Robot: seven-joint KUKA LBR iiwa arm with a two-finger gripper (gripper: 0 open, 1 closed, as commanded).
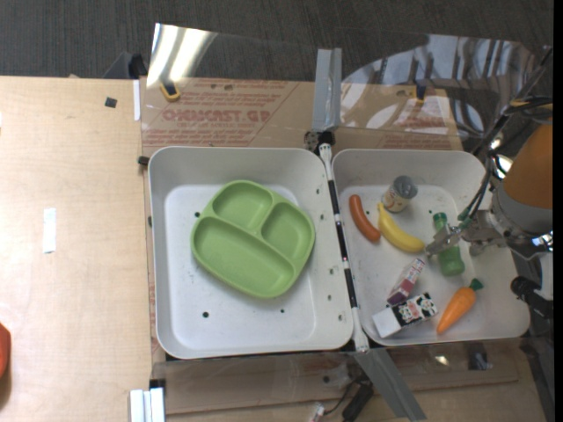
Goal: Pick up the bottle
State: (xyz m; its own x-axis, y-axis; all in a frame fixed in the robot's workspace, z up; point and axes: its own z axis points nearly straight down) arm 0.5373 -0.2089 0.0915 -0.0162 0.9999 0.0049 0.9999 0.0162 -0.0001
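Wooden bench, two white bins. Right bin [352,262]: green bottle [448,251] near right wall, beside banana [400,233]. Gripper [453,236] at bottle (grip state: cannot tell). Step: approach; next, secure clamp, lift.

The green plate [253,249] looks like smooth plastic. The bins [176,323] are shiny white. The surface [70,236] is pale wood.

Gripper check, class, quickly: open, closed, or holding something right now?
Gripper: over the right bin, right at the green bottle; whether it is open, closed or gripping the bottle cannot be told.
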